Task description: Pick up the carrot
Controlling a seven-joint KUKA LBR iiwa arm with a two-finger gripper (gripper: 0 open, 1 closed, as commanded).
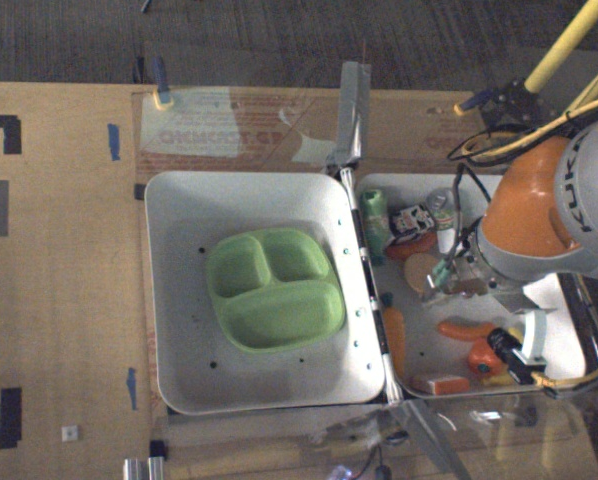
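Observation:
The carrot (394,340), an orange tapered piece, lies lengthwise against the left wall of the right bin (579,320), toward its front. My gripper (446,274) hangs over the middle of that bin, to the upper right of the carrot and apart from it. It sits just right of a round brown piece (418,267). The grey and orange wrist (527,213) covers the bin's right part. I see nothing held in the gripper.
The right bin also holds a green bottle (376,222), a black-and-white toy (411,222), a red-orange long piece (466,330) and a small red-and-white box (441,384). In the left bin (174,268) lies a green divided plate (275,290).

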